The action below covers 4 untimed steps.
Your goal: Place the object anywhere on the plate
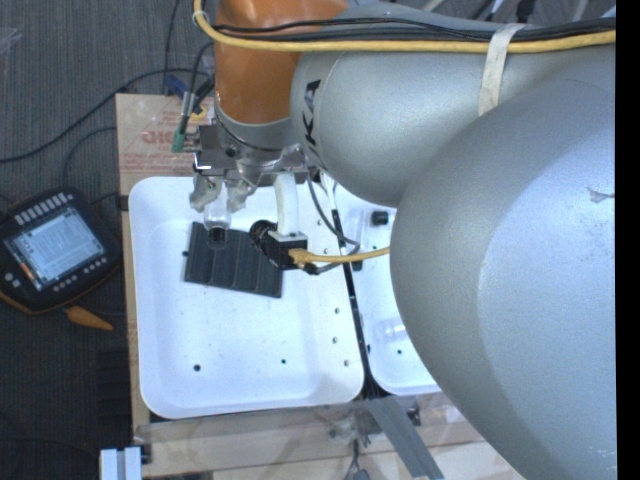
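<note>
While the arm reaches in from the right, the scene reads as follows:
Gripper (pixel 221 211): over the far part of the left bin (pixel 160 368), at the far edge of the plate
Fingers: pointing down, slightly parted, nothing seen between them
Plate (pixel 232 263): dark, ribbed, flat on the left bin floor
Object: cannot be told apart
Pendant (pixel 55 248): on the floor, left of the desk
</note>
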### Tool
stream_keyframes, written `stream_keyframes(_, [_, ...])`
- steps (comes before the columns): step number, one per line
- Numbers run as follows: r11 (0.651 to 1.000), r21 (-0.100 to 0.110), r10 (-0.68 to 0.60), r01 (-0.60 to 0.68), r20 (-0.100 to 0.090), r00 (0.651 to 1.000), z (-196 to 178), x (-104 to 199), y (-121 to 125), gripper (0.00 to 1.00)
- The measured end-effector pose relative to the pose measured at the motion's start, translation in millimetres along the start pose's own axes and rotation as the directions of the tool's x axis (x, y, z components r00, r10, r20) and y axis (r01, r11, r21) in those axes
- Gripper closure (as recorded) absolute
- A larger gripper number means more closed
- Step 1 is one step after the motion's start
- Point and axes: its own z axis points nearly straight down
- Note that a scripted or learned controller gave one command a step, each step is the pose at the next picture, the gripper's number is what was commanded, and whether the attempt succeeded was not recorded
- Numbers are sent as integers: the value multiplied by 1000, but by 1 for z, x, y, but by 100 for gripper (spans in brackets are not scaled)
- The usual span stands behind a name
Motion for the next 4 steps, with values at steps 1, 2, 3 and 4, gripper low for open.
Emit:
stream_keyframes(1, [955, 1, -296, 296, -3, 955, 84, -11, -43, 100])
stream_keyframes(2, [620, -6, -785, 785, -1, 620, 1, -10, -30, 100])
stream_keyframes(3, [513, -3, -859, 859, -3, 513, 76, 8, -113, 100])
stream_keyframes(4, [669, -5, -744, 744, 1, 669, -69, 5, -86, 100])
